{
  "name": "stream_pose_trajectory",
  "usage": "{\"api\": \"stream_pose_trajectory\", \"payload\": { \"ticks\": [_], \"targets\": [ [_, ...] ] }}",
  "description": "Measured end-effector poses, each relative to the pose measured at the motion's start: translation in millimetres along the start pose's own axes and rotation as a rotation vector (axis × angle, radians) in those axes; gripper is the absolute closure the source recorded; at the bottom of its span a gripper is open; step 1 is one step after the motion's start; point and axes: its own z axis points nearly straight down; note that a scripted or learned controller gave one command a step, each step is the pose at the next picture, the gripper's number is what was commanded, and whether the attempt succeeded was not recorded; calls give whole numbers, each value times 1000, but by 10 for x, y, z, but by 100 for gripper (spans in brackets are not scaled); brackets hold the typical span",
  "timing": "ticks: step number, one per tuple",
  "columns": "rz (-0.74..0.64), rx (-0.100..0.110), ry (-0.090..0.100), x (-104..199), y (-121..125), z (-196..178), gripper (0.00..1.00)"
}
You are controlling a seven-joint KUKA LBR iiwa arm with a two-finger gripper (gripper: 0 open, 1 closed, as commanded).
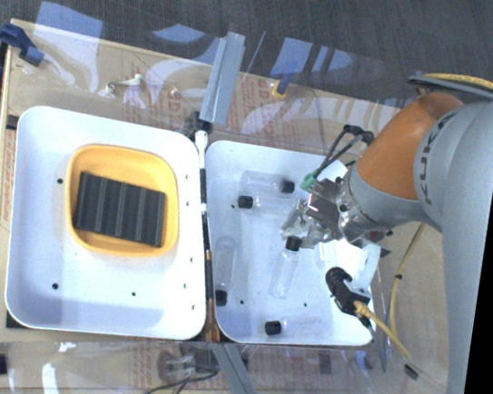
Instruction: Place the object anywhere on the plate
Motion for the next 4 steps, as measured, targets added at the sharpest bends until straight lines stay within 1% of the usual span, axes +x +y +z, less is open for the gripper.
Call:
{"api": "stream_pose_trajectory", "payload": {
  "ticks": [1, 2, 3, 4],
  "targets": [
    [-203, 4, -1, 440, -120, -63, 100],
    [-382, -1, -3, 908, 1, -224, 100],
    [-500, 2, -3, 1536, -70, 30, 100],
    [-500, 1, -3, 1534, -69, 29, 0]
  ]
}}
